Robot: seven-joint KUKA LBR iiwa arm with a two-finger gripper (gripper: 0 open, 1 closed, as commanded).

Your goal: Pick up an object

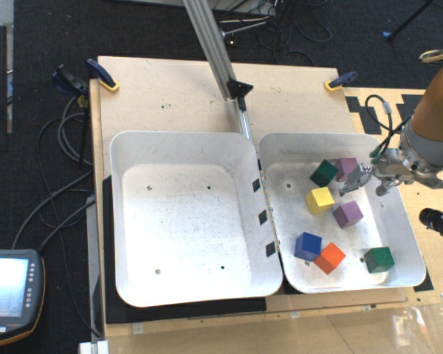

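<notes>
Several coloured blocks lie in the right bin (399,220): a dark green block (324,172), a pink-purple block (346,167), a yellow block (320,199), a purple block (348,214), a blue block (307,246), an orange block (330,258) and a green block (379,259). My gripper (356,180) reaches in from the right, low over the bin's upper half. It sits just beside the pink-purple block and above the purple one. No block is visibly lifted.
The left bin (125,198) adjoins the right one along a shared rim with black tabs (263,216). A slanted metal pole (210,39) stands behind the bins. Clamps (103,76) hold the board corners. A pendant (11,293) lies lower left.
</notes>
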